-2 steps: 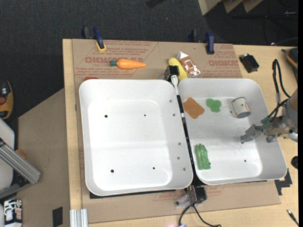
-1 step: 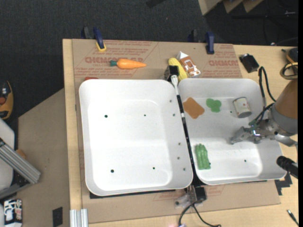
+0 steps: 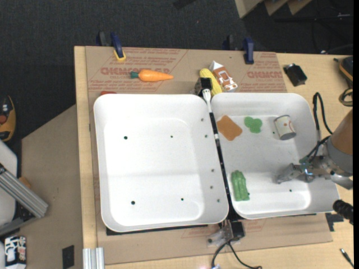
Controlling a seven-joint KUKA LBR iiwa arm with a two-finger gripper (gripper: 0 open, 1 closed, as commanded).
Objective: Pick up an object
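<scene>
My arm [image 3: 342, 144] runs off the right edge, so most of it is cut away. My pincer [image 3: 287, 174] lies low in the right bin [image 3: 263, 102], too small and grey to tell how its tips stand. The orange thing [image 3: 348, 66] at the right edge is cut off. At the left edge a dark round thing [image 3: 4, 119] is half out of view, and the metal rail [image 3: 22, 192] too.
</scene>
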